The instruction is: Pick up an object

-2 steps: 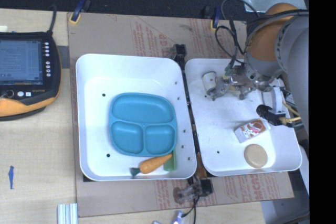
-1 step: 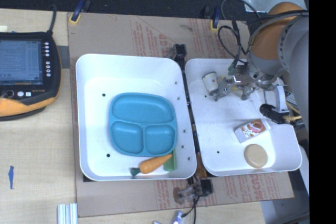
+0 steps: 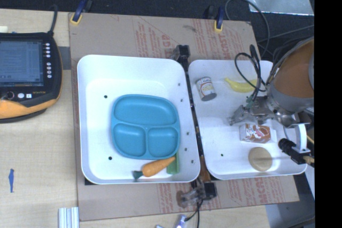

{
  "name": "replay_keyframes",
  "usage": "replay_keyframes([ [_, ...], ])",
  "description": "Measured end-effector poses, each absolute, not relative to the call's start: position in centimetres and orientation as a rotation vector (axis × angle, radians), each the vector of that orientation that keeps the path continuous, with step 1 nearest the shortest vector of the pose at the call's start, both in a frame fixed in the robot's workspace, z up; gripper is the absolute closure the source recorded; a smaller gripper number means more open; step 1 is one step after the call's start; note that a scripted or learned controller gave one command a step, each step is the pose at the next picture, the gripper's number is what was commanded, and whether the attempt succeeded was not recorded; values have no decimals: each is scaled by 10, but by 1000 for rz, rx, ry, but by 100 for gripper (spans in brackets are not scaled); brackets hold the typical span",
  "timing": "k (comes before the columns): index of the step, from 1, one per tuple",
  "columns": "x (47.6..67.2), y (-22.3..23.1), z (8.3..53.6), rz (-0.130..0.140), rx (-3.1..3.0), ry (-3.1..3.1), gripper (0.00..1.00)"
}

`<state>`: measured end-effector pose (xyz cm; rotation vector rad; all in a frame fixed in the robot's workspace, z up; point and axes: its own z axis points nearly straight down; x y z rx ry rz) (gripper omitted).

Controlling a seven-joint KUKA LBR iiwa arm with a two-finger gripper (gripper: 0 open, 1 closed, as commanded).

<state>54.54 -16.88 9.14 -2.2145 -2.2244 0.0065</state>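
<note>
Gripper (image 3: 247, 113) low in the right bin (image 3: 224, 165), finger state impossible to tell, just above a red-and-white packet (image 3: 255, 133), small can (image 3: 206, 88) and banana (image 3: 239, 84) nearby, blue plate (image 3: 145, 125) in left bin (image 3: 93, 115).

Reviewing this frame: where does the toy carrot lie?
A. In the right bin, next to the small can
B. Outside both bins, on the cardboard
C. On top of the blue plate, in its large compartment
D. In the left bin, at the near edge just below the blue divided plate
D. The carrot lies on the floor of the left bin, along its near wall and just below the blue divided plate, not on it.
</note>
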Motion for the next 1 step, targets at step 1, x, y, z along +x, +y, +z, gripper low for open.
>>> replay_keyframes([
  [1, 621, -178, 92, 1, -2218, -2223, 0],
])
